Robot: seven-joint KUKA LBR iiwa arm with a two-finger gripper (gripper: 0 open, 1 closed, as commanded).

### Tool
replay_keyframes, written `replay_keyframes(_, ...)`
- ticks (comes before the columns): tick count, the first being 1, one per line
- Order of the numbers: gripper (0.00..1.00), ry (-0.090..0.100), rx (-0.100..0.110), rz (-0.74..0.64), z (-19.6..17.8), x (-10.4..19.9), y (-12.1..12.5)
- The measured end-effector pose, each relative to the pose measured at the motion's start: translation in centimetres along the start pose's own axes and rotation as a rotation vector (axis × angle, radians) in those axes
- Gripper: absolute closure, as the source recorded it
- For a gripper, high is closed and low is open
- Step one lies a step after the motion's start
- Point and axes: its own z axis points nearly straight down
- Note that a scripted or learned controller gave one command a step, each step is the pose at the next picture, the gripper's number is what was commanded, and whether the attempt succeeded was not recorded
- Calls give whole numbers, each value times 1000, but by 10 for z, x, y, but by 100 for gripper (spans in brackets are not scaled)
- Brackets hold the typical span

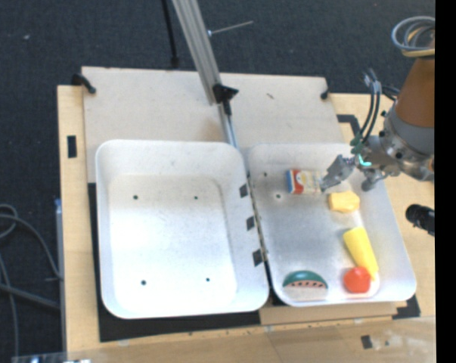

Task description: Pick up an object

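Observation:
The right bin point(288, 225) holds a small white carton with red and blue ends point(302, 181), a pale yellow block point(344, 201), a long yellow piece point(361, 251), a red-orange ball point(356, 280) and a watermelon slice point(304, 283). My gripper point(354, 172) hangs over the bin's far right corner, just right of the carton and above the yellow block. Its fingers point(335, 174) are spread, with nothing between them.
The left bin point(171, 225) lies beside the right one. A slanted metal post point(201, 44) rises behind the bins. Cables lie on the floor at the left point(16, 240). The arm's orange band point(418, 97) is at the right edge.

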Motion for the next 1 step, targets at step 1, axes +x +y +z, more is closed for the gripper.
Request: replay_keyframes(1, 0, -1, -4, 1, -2, 0, 1)
